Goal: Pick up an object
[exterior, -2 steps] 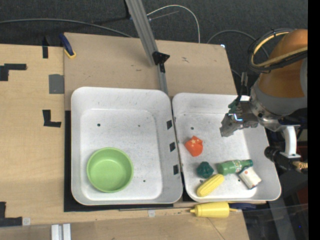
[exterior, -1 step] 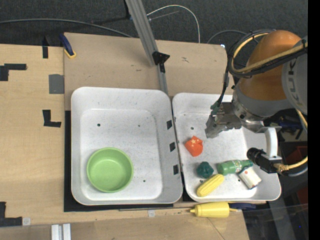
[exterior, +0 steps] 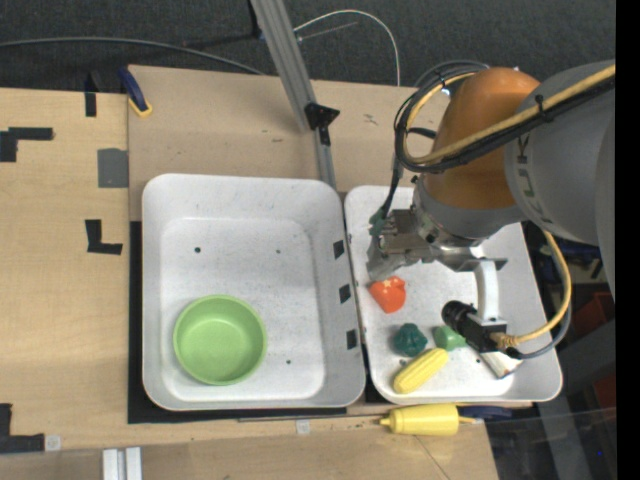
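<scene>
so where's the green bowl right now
The green bowl sits in the near-left corner of the left bin, well apart from the small toys in the right bin.

bench (exterior: 230, 138) | two white bins (exterior: 160, 268) side by side | yellow object (exterior: 425, 420) at front edge

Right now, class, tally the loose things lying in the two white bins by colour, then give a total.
Green: 3 - round light green plastic bowl, dark green lumpy toy, small bright green piece
Orange: 1 - small orange toy
Yellow: 1 - yellow corn-shaped toy
Total: 5
</scene>
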You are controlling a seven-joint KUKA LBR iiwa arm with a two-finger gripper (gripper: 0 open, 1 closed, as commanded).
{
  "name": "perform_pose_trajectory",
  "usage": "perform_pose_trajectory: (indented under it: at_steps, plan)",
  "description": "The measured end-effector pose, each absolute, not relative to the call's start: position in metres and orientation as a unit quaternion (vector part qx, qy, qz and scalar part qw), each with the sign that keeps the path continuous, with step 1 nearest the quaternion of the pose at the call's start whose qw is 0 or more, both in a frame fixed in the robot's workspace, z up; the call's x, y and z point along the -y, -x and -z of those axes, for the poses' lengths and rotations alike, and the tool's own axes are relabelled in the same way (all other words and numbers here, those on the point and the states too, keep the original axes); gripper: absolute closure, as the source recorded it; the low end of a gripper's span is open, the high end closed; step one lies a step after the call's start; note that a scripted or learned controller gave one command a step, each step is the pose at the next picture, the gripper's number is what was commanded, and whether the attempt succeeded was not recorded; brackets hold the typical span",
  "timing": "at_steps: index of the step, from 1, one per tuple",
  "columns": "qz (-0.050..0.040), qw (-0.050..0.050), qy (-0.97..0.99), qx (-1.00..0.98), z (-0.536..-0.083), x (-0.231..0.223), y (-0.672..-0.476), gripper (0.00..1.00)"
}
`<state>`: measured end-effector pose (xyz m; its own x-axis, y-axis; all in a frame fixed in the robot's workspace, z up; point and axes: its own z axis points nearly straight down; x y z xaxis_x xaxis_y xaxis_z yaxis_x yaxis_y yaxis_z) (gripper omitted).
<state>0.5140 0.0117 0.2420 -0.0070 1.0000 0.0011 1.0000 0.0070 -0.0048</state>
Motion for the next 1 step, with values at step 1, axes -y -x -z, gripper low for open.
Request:
perform_pose_trajectory:
  at_steps: [1]
  plan:
    - [-0.0005, 0.001, 0.704, 0.71, -0.246, -0.0624, -0.5133, 1.0]
